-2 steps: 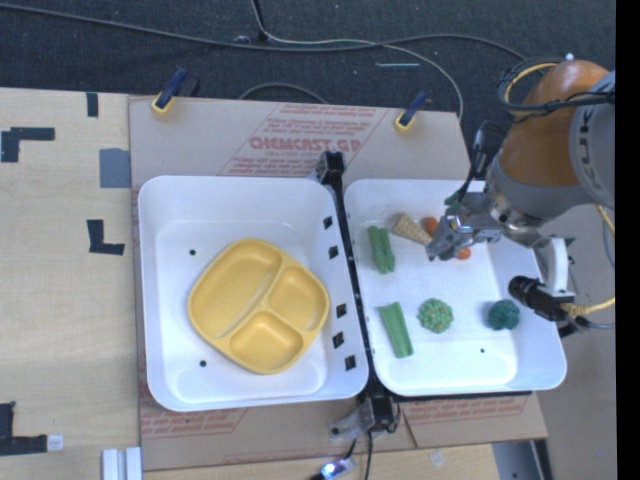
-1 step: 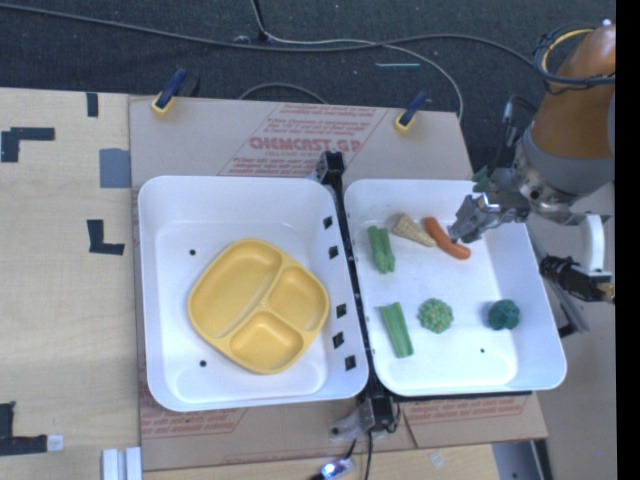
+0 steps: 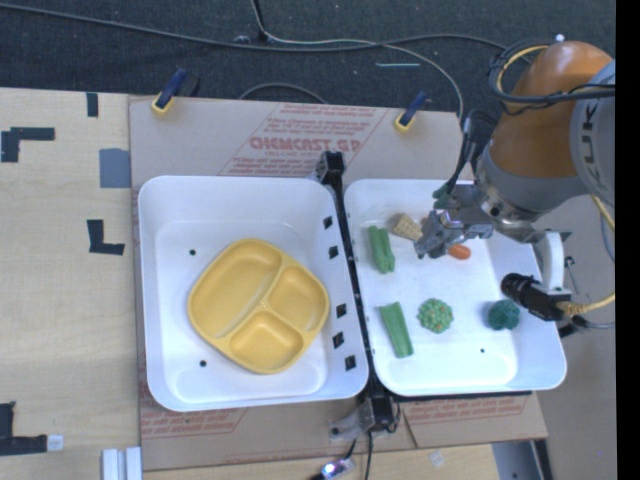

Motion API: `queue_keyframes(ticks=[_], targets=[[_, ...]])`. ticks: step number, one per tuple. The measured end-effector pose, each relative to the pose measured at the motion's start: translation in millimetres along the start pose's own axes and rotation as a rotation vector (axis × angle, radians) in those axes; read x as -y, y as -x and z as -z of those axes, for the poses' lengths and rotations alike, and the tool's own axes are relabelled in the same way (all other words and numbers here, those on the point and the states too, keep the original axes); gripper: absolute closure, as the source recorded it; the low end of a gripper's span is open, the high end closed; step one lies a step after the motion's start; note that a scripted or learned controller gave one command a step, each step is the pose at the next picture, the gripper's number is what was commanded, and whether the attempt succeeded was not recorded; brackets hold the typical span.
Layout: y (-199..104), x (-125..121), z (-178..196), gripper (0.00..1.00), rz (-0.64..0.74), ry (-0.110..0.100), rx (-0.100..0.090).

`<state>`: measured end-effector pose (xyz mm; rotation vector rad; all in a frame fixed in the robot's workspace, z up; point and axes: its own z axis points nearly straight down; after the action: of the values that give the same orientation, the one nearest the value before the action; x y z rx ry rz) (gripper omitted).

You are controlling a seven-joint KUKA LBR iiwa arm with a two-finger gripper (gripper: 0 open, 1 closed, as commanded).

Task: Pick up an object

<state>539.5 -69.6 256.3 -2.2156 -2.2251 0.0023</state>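
So the gripper [image 3: 440, 238] is down low in the right bin [image 3: 530, 368], sitting in the far part of it, and honestly I can't tell from this angle what state it's in; it's just a dark cluster of metal against the white.

Closest candidates: a small orange piece [image 3: 459, 252] touching or just beside the gripper on its right side, and a tan chunk [image 3: 406, 227] just to its left. My guess is the orange one is the target, but it's half hidden so I can't say what it is.

Other stuff in that bin: a green stick [image 3: 381, 249] to the left near the divider, another green stick [image 3: 396, 329] nearer the front, a light green broccoli-looking ball [image 3: 435, 315], and a darker teal bumpy ball [image 3: 503, 315] over on the right. The left bin just has a yellow divided plate [image 3: 258, 304].

Handling-wise these all look like toy food, so I'd judge them light and fairly rigid, maybe a bit slick. The orange bit is tiny, so it could squirt out sideways; pinch it across the middle. The sticks look easiest: grab across the short width at midlength.
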Motion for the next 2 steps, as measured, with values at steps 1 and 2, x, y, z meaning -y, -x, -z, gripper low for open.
queue_keyframes(ticks=[1, 2], targets=[[-48.1, -5.0, -3.0, 1.00, 0.001, 0.001, 0.000], [-93.0, 5.3, -8.9, 1.00, 0.001, 0.000, 0.000]])
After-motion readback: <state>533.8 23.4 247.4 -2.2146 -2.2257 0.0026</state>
